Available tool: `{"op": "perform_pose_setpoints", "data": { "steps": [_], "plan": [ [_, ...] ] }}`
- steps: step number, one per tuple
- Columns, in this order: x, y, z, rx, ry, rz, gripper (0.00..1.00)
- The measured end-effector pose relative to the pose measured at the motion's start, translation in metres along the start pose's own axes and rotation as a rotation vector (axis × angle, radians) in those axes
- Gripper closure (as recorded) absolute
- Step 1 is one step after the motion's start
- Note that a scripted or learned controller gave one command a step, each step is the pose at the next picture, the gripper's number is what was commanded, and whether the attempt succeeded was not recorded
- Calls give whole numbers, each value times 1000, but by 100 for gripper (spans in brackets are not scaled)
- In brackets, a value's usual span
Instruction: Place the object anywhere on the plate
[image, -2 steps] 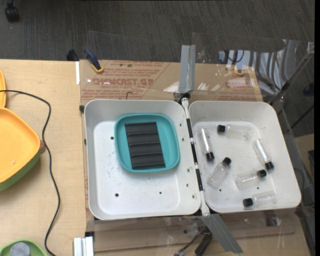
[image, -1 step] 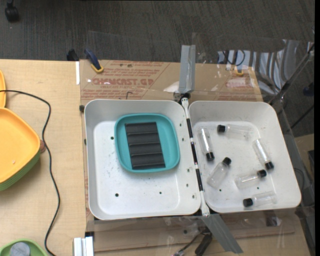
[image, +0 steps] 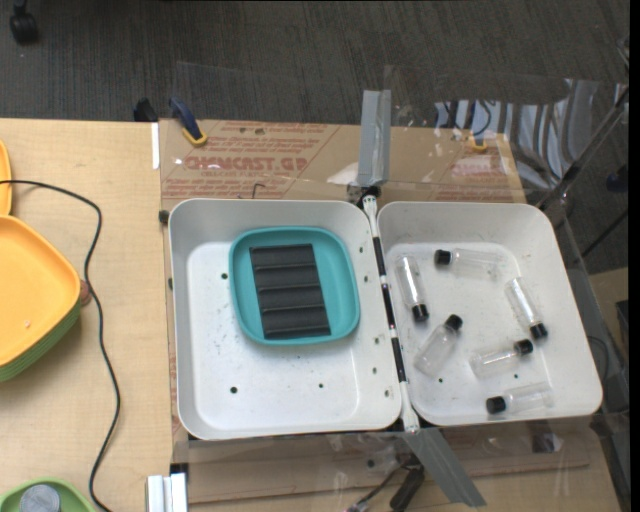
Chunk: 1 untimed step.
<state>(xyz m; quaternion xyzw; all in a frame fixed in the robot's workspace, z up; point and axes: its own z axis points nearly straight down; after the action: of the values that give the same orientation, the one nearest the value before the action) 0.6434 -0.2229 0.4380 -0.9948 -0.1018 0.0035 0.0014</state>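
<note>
Plate (image: 295, 286), teal, rounded-square, dark ribbed insert, in left bin (image: 200, 330). Six clear black-capped vials (image: 441, 340), scattered in right bin (image: 560, 260). Gripper state: cannot tell.

Arm colours, shape, markings: cannot tell (same for cables, screws).

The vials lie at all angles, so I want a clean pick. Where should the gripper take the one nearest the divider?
Probably mid-body on the clear vial, coming from above with the fingers across its width; it lies flat, black cap toward the front.
</note>
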Motion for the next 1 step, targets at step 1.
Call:
{"op": "perform_pose_setpoints", "data": {
  "steps": [1],
  "plan": [
    [10, 1, -1, -1, 2, -2, 0]
  ]
}}
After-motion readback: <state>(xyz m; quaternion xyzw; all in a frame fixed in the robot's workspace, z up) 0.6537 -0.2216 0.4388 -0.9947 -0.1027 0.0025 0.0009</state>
